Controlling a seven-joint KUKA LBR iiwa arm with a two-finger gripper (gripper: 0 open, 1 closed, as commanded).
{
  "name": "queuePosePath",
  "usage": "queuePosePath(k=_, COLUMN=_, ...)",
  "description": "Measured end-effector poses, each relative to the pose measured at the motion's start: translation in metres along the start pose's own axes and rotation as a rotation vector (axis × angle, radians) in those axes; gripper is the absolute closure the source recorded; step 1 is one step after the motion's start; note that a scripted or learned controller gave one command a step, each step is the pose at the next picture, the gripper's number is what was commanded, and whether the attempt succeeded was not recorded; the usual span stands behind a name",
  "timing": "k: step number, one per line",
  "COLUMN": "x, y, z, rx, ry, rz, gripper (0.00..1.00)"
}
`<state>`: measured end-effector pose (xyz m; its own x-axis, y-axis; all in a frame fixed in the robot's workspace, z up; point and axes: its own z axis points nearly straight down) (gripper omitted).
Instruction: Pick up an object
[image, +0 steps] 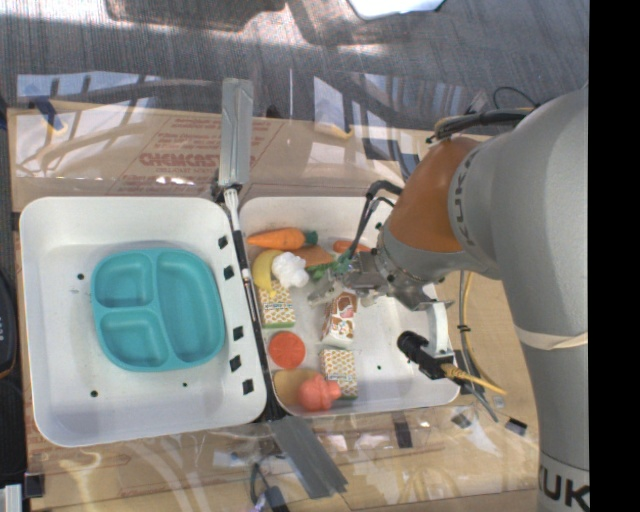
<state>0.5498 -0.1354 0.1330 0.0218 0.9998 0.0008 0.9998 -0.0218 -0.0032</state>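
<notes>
The left bin (60, 400) is a shallow white tray with rounded corners and broad bare floor all round a teal plate (158, 308), a smooth moulded plate of three compartments lying a little toward nine o'clock of centre. A raised rim (243, 300) with dark clips divides it from the right bin (400, 385), which is crowded along its nine o'clock side: a glossy orange carrot (276, 239) at eleven o'clock, a yellow piece (263, 269) touching a lumpy white piece (290, 268), a printed packet (277, 305), a flat red disc (287, 349), and a pink lump (318, 393) at six o'clock beside a second packet (340, 368). A small carton (342, 318) stands near centre. The gripper (330, 285) hangs low just above the carton at its twelve o'clock; whether it is clenched or released cannot be told. Bare floor lies toward four o'clock.
</notes>
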Motion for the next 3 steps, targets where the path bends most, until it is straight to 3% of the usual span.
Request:
queuePosePath(k=1, x=-0.025, y=0.004, z=0.042, rx=0.001, ry=-0.001, rz=-0.008, gripper=0.00)
queuePosePath(k=2, x=-0.024, y=0.005, z=0.031, rx=0.000, ry=0.000, rz=-0.012, gripper=1.00)
queuePosePath(k=3, x=-0.003, y=0.002, z=-0.071, rx=-0.003, ry=0.000, rz=0.045, gripper=1.00)
